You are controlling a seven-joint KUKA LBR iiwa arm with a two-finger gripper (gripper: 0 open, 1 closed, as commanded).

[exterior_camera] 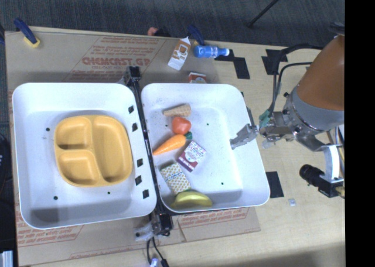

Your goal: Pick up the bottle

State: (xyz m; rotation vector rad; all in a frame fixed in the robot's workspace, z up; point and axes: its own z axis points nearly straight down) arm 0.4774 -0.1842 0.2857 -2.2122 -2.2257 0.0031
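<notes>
I count one blue plastic bottle (210,52) on the bench (258,230), six items in the right white bin (249,187); gripper (241,137) state unclear.

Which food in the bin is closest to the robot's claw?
The little red-and-white packet, beside the carrot. It lies furthest right of the foods, nearest the gripper.

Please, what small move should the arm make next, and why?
Probably swing toward the far side of the bench: the bottle lies there on its side, outside both bins, while the gripper hangs over the right bin, holding nothing.
</notes>
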